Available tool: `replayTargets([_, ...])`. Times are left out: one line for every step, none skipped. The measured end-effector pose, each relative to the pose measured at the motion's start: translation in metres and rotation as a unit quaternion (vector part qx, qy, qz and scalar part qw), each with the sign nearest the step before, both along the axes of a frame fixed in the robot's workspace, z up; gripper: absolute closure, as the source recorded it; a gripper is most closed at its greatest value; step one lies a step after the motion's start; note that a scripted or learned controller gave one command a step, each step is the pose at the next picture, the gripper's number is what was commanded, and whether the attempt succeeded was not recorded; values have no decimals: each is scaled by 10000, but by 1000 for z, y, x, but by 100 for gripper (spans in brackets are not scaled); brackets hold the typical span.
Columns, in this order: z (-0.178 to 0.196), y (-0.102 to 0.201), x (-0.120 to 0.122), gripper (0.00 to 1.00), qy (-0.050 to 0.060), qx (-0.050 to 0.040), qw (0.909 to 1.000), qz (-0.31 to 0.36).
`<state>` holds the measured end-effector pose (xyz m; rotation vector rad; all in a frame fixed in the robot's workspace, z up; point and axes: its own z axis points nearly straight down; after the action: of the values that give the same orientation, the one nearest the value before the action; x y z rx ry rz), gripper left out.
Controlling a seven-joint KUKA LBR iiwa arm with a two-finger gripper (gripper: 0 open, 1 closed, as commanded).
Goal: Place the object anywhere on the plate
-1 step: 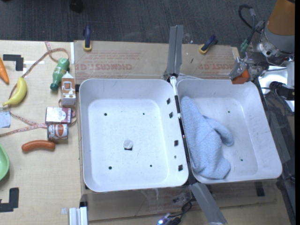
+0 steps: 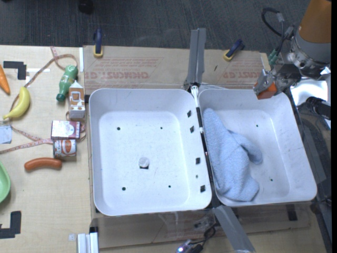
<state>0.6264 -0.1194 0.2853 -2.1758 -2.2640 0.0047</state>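
My gripper point(image 2: 266, 86) hangs over the far left corner of the right bin point(image 2: 284, 191), near its back rim. It is shut on a small orange-red object point(image 2: 267, 90), which shows at the fingertips. A crumpled pale blue towel point(image 2: 231, 159) lies in the left half of the right bin. In the left bin point(image 2: 105, 157) a small grey-white round piece point(image 2: 144, 163) rests near the middle of the floor. At the far left edge of the bench, part of a green plate point(image 2: 3, 182) shows.
Toy foods lie on the bench left of the bins: a banana point(image 2: 19, 103), a carrot point(image 2: 4, 81), a green bottle point(image 2: 67, 81), a small carton point(image 2: 77, 102), a can point(image 2: 65, 148) and a sausage point(image 2: 43, 164). A grey divider point(image 2: 197, 57) stands between the bins.
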Motion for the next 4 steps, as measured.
replayTargets([35, 52, -68, 100, 8, -3, 9957, -924])
replayTargets([67, 118, -116, 100, 7, -8, 9903, -1389])
replayTargets([52, 60, -145, 100, 12, -10, 9916, -1292])
replayTargets([68, -5, -148, 100, -2, -10, 9915, -1304])
